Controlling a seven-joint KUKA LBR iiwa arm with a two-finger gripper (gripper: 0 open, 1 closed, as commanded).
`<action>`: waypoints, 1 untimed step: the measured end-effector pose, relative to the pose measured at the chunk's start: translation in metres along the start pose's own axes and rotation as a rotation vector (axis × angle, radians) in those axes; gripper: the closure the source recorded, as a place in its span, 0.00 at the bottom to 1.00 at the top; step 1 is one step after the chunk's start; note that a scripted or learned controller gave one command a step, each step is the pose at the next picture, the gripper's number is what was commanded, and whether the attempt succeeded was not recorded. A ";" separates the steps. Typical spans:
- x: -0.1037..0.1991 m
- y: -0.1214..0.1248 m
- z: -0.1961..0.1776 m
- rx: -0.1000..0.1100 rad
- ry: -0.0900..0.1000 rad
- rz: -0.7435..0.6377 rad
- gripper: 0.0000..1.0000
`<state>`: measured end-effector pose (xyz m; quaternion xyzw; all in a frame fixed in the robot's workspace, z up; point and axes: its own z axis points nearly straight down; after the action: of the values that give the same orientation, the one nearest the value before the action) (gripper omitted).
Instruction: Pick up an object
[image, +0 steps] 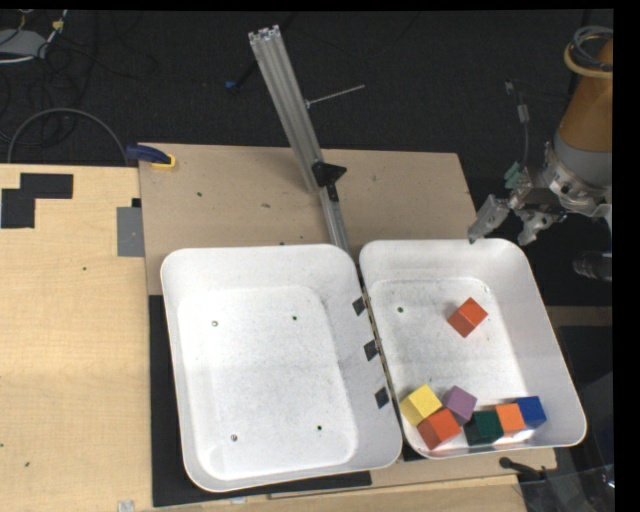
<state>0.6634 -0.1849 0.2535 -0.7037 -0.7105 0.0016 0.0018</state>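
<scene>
The right bin (512, 262) holds several small blocks. A red-orange block (467, 316) lies alone near the bin's middle. Along the near edge cluster a yellow block (422, 402), a purple block (460, 402), a red block (439, 428), a dark green block (484, 427), an orange block (511, 416) and a blue block (531, 410). My gripper (507, 222) hangs above the far right corner of this bin, well away from every block. Its two fingers stand apart with nothing between them.
The left bin (190, 270) sits beside the right one, with black clips (368, 348) along the shared wall. A slanted aluminium bar (300, 135) rises behind the bins. Wooden bench surface (60, 300) spreads to the left.
</scene>
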 end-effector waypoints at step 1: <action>0.000 0.000 0.000 0.000 0.000 -0.001 0.00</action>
<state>0.6634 -0.1848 0.2535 -0.7033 -0.7109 0.0016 0.0020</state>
